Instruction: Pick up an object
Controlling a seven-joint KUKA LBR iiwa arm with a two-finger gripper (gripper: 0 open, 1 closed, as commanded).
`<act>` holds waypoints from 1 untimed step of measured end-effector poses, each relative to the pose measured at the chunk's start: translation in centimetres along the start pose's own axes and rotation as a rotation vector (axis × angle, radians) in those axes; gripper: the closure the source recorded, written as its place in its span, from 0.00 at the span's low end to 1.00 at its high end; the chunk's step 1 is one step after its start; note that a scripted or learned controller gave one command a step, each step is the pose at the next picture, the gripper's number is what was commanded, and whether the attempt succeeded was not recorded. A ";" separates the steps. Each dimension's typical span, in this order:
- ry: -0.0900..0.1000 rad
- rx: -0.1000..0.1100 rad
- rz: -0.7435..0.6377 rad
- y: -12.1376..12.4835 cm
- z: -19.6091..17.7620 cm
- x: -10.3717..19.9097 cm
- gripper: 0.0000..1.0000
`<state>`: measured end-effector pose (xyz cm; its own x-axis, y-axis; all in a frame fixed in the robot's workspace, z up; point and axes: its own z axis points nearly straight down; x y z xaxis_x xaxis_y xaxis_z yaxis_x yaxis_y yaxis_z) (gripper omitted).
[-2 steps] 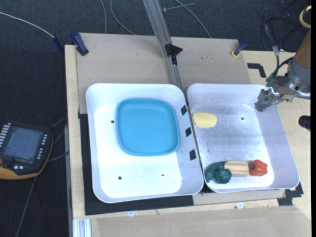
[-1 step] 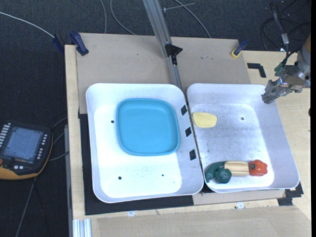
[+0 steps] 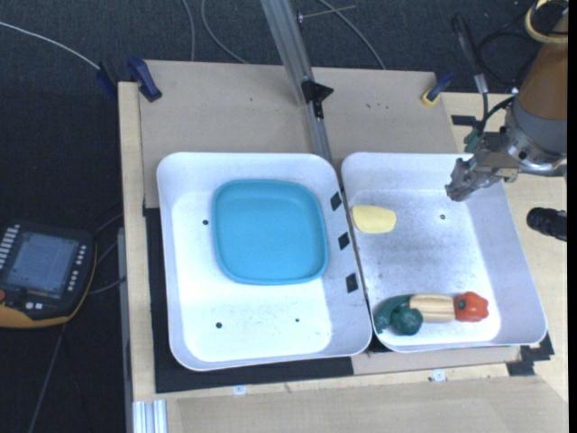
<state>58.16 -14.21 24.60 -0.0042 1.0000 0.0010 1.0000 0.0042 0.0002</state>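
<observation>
The right bin [image 3: 505,242] holds a pale yellow lump [image 3: 373,219] near its left wall. Along its front edge lie a dark green piece [image 3: 398,317], a tan stick-shaped piece [image 3: 432,308] and a red round piece [image 3: 471,307], side by side and touching. My gripper [image 3: 460,188] hangs over the bin's far right part, well away from all of them, with nothing visible in it.
A blue square plate [image 3: 270,231] lies in the left bin [image 3: 185,332]. A metal pole [image 3: 288,34] slants over the bench's back edge between the bins. Blue clamps [image 3: 144,78] sit at the bench's rear corners. A handheld pendant [image 3: 41,269] rests on the floor at left.
</observation>
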 end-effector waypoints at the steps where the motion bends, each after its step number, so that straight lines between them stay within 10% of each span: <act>1: 0.000 -0.001 0.000 -1.1 -0.8 4.7 1.00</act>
<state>57.07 -9.50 25.36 -0.0040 1.0000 0.0009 1.0000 0.0040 0.0011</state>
